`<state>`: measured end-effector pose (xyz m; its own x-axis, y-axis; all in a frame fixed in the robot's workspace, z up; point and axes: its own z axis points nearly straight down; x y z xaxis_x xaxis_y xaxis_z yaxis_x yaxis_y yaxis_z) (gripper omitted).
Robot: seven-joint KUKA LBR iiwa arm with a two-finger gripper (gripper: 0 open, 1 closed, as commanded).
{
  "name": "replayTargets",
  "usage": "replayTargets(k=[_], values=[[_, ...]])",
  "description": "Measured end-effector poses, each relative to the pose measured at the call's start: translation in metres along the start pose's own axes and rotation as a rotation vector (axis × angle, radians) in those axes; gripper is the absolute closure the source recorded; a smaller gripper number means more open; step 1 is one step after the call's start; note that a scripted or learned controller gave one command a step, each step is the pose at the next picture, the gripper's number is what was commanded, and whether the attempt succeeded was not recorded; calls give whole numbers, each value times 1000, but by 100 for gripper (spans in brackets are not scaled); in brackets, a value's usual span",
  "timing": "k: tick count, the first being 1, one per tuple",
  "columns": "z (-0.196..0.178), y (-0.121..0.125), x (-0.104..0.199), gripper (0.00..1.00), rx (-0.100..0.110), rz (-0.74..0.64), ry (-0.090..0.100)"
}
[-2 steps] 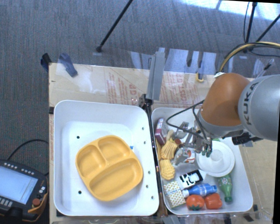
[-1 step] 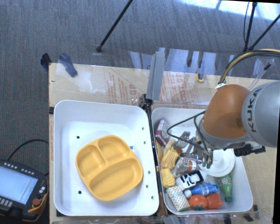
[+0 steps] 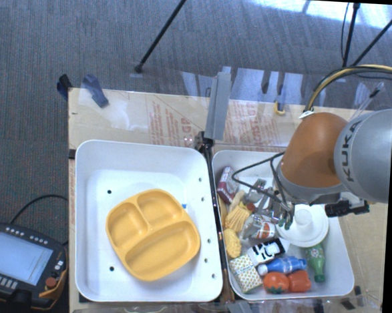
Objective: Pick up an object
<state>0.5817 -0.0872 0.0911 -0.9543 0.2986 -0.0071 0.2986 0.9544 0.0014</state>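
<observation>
Hovering low, tool [image 3: 267, 208] over the cluttered right bin [image 3: 346, 263]; spread or pinching, impossible telling; needing one isolated target, perhaps the corn [image 3: 237, 217].

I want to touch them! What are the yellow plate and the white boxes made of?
The yellow plate looks like smooth plastic: one even colour, rounded moulded compartments, soft sheen. The white bins also look like plastic, matte, with rounded corners, though painted metal can't be ruled out.
</observation>
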Motion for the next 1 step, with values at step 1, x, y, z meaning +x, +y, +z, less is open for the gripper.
replayTargets(k=[1], values=[[0, -17, 54, 0, -1, 63, -2]])
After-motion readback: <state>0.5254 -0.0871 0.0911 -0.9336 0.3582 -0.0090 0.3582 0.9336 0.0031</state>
